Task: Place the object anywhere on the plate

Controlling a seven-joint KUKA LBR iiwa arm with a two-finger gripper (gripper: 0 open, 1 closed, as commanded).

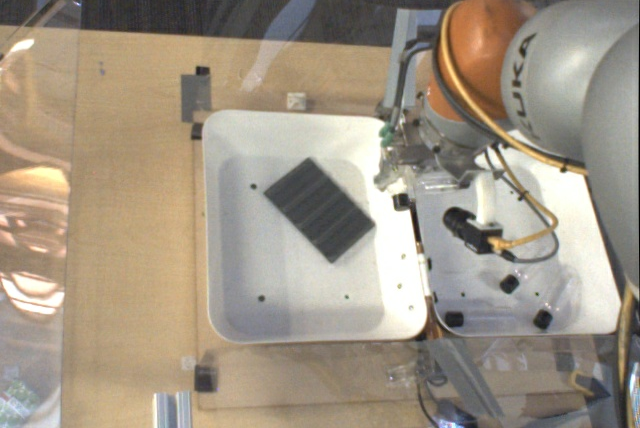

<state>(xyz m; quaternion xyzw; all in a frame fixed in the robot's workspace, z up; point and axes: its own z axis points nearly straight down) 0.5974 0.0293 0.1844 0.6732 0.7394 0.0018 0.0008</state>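
Observation:
The plate (318, 209) is a dark ribbed rectangle lying at a slant in the middle of the left bin (225, 246). My gripper (398, 178) hangs over the wall between the two bins, at the upper left of the right bin (590, 316), a short way right of the plate. The wrist hides what is below it. Nothing shows in its grasp. A small black piece (508, 283) lies on the right bin's floor, below and right of the gripper. A clear, glassy item (562, 293) lies beside it.
Two more small black bits (543, 319) (452, 319) sit near the right bin's front edge. The grey arm covers the right bin's upper right. A small pale cube (295, 101) rests on the bench behind the left bin. Black brackets (197, 96) (205, 377) stand off the left bin's corners.

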